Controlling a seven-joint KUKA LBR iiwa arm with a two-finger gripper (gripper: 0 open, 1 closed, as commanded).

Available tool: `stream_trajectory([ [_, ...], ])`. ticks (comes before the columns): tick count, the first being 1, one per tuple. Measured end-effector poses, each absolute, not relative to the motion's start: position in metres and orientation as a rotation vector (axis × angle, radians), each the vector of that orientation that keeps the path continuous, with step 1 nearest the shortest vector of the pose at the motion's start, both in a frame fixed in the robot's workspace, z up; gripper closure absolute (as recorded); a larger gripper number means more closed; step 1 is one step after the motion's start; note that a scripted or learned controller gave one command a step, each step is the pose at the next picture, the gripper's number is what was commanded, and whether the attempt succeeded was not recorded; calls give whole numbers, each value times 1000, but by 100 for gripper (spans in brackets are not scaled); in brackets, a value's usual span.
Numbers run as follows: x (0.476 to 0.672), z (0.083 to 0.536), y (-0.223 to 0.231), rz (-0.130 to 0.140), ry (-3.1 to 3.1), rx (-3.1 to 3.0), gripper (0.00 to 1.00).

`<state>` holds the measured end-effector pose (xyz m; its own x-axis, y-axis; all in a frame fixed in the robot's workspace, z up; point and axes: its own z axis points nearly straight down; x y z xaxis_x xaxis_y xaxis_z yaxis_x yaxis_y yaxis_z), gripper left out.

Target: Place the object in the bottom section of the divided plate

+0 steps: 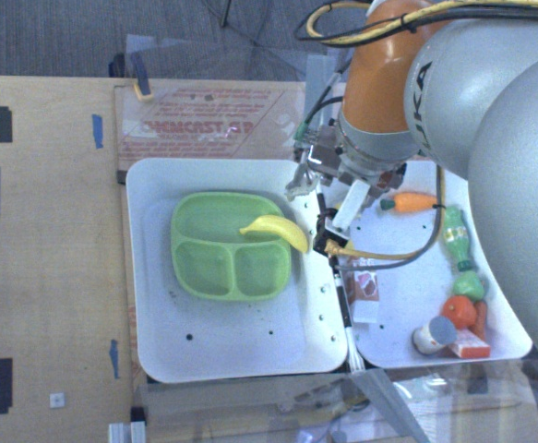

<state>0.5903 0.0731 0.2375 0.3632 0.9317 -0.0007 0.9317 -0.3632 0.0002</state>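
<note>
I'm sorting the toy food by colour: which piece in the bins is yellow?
The curved yellow plastic banana, lying across the right rim of the green divided plate in the left bin. The other pieces, an orange carrot among them, lie in the right bin.

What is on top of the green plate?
A banana lies on the green plate, across the right end of its big top section and over the rim. The plate's two smaller sections show bare green. The bit of plate under the banana is covered.
</note>
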Motion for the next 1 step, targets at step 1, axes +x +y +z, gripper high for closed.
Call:
stream_trajectory([
  [1,570,184,56,-4,1686,2653,0],
])
